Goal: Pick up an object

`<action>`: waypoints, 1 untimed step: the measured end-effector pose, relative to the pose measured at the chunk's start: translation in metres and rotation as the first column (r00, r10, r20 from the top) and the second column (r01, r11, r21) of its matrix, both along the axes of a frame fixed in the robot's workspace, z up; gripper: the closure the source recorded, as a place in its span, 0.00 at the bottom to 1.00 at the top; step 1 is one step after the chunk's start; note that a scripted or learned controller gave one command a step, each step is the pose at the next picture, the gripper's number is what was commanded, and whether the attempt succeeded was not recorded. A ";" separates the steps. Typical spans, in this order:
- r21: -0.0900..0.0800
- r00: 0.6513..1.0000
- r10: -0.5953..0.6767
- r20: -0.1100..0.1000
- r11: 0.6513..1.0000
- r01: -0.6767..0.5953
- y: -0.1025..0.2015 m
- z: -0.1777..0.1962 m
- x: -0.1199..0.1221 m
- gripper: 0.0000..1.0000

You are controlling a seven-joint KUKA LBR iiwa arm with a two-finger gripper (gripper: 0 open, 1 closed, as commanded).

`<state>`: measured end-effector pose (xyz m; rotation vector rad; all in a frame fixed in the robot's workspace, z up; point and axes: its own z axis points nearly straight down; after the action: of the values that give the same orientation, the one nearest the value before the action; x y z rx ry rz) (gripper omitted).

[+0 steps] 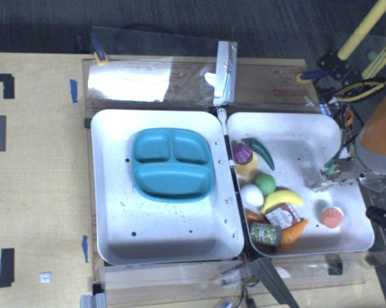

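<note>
Hovering at the right bin's (347, 236) right wall, the claw (331, 171) grips nothing, finger spread unreadable; toy food, banana (282, 201) included, lies heaped along the left wall, so no pick is made yet.

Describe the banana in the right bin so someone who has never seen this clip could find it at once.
Start at the right white bin, beside the bin holding the blue divided plate. A pile of toy food sits against its left wall; the banana lies on the pile's right side, just below the green ball and right of the white egg. It is the only yellow curved piece there.
</note>
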<state>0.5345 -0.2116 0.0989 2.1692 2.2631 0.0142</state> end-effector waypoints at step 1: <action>-0.004 0.980 0.199 -0.006 0.980 -0.199 0.043 0.086 0.023 1.00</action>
<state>0.5574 -0.1690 0.1847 1.9334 2.4703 0.0040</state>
